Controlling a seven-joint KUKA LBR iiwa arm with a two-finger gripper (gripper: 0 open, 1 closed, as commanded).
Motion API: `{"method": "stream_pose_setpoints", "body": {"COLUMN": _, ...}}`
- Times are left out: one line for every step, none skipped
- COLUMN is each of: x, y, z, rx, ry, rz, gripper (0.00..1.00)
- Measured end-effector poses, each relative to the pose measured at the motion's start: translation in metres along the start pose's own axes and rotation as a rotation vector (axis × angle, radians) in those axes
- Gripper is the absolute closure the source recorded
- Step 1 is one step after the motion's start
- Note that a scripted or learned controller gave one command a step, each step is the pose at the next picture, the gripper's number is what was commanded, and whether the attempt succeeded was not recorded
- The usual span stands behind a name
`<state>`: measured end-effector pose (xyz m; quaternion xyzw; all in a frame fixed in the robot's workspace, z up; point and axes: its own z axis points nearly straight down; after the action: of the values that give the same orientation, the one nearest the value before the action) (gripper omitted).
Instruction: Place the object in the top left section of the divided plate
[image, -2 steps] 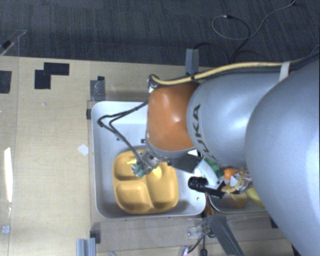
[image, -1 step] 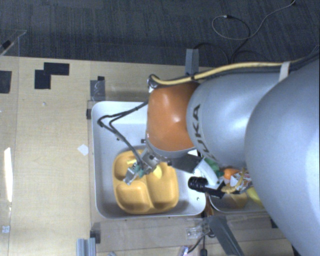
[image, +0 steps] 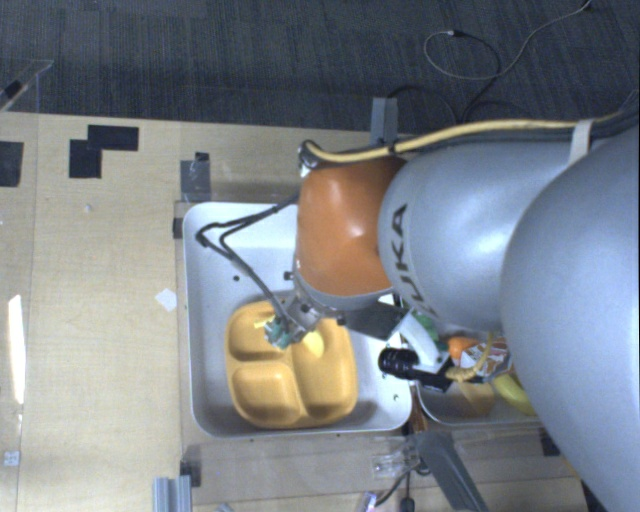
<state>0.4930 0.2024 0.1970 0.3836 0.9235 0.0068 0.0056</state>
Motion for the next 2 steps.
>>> {"method": "stream_pose_setpoints", "body": {"x": -0.003, "y": -0.009, "z": -0.042, "rx": 0.011, "ry": 0.003, "rz": -0.039, "gripper": 1.0}}
{"method": "stream_pose_setpoints", "body": {"x": -0.059, "y": -0.064, "z": -0.062, "rx": 0.011, "ry": 0.001, "rz": 0.002, "gripper": 1.0}}
